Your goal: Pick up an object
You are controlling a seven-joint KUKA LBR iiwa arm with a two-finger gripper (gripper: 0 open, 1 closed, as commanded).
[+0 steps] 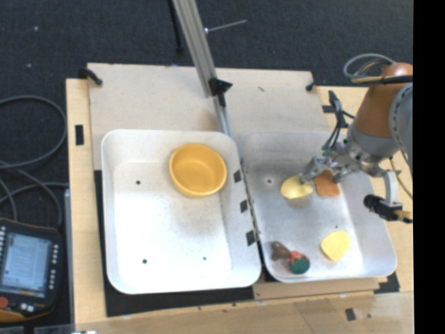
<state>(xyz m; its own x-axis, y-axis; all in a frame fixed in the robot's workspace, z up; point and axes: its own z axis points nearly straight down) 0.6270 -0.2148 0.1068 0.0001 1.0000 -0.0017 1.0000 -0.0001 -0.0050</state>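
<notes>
A grey arm's gripper (314, 176) hangs low in the right bin (368, 256), touching a pale yellow piece (295, 188) beside a brown block (327, 185); its grip is unclear.

No legible text, labels or numbers anywhere. Pendant (26, 259) off the surface's left edge has a lit screen, but its contents are too small and blurred to read.

Light was even and fairly bright from above, with soft shadows; the white bins (174, 270) showed mild glare, the dark floor (42, 19) looked grainy, and small details were slightly blurred
</notes>
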